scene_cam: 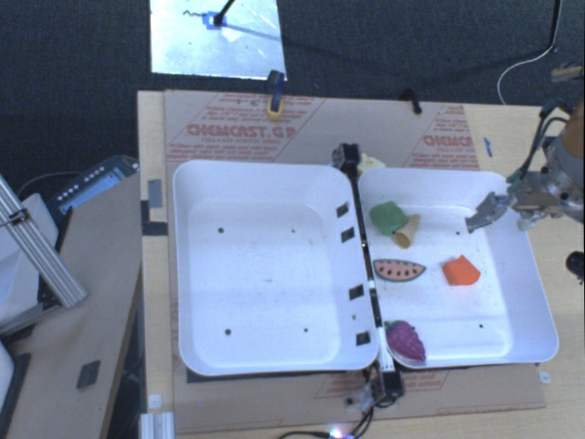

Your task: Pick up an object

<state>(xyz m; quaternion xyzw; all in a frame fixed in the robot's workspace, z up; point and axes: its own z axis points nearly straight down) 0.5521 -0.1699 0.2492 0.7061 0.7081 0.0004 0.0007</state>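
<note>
In the right bin [526, 337] lie a green ice-cream cone toy [391, 219] at the upper left, a watermelon slice [398, 270] below it, an orange block [462, 271] near the middle, and a purple grape bunch [406, 340] at the lower-left corner. My gripper [486, 212] hangs over the bin's upper right part, above and to the right of the orange block. It is apart from every object, and I see nothing in it.
The left bin [196, 273] sits beside the right one, joined by black clips [356, 245] along the shared rim. Both rest on a cardboard sheet [238, 126]. A yellow and blue clamp [274, 99] and a shiny metal plate [215, 26] lie behind.
</note>
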